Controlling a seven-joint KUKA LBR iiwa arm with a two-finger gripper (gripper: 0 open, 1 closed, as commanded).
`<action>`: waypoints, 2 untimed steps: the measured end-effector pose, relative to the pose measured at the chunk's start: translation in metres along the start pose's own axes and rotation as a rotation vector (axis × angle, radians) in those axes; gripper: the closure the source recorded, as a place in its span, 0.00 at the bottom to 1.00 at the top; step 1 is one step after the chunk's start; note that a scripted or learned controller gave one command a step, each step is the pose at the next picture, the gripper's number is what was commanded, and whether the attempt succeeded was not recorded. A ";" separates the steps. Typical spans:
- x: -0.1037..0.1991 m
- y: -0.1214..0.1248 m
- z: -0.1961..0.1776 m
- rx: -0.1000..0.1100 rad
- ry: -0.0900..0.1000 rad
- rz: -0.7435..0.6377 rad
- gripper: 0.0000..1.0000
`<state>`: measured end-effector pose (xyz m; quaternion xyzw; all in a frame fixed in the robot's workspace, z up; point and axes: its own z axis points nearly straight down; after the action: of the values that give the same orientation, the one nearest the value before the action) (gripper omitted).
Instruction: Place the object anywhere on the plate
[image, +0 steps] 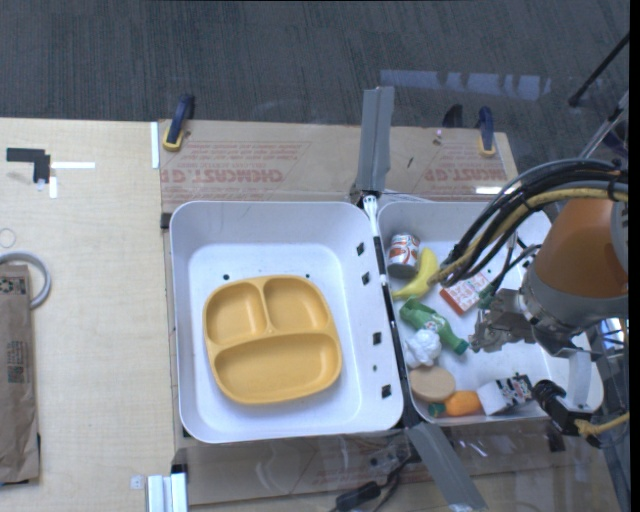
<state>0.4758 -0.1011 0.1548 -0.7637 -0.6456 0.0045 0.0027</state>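
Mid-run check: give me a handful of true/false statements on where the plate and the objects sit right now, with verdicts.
1. The yellow plate lies in the left bin. True.
2. The plate has three compartments. True.
3. The banana lies on the plate. False: it lies in the right bin, next to the can.
4. The green bottle lies in the left bin. False: it lies in the right bin.
5. The orange fruit sits near the right bin's front edge. True.

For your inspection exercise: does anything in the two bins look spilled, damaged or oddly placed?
Nothing stands out. The yellow plate lies flat in the left bin; the can, banana and green bottle lie loosely jumbled in the right bin.
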 end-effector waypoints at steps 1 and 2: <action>0.000 0.000 0.000 0.000 0.000 0.000 0.00; -0.001 0.000 -0.008 0.004 -0.001 0.002 1.00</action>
<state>0.4755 -0.1019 0.1623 -0.7642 -0.6450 0.0062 0.0036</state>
